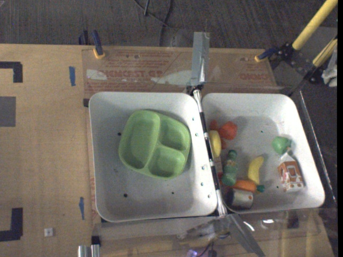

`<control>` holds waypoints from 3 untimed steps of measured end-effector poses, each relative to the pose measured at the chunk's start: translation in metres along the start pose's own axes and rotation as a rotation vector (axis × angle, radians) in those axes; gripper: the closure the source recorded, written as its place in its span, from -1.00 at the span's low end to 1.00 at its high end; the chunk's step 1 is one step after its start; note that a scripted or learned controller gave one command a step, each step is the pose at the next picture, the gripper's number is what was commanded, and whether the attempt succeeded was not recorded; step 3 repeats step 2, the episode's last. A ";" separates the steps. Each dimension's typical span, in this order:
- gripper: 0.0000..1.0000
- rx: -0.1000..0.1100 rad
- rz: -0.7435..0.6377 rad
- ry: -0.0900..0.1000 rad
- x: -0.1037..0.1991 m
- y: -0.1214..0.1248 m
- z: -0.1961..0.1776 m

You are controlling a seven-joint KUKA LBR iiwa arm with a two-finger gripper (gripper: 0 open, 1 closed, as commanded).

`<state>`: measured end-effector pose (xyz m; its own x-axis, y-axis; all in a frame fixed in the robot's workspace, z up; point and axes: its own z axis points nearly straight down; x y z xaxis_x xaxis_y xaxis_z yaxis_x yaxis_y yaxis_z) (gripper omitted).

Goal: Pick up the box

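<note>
White bin (311, 143) holds small printed carton box (290, 176).

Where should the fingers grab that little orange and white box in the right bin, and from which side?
Probably from straight above, closing across the narrow width of the box. It lies flat near the right bin's right wall, long axis running roughly up and down the view. The green piece sits just above its top end, so gripping the long sides at the middle looks safest; both flanks appear free.
</note>
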<state>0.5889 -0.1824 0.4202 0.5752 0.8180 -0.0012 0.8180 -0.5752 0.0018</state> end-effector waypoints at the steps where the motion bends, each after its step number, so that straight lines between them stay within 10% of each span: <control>1: 1.00 0.004 -0.051 0.001 0.009 -0.067 0.308; 3: 1.00 0.000 -0.278 0.002 0.022 -0.032 0.309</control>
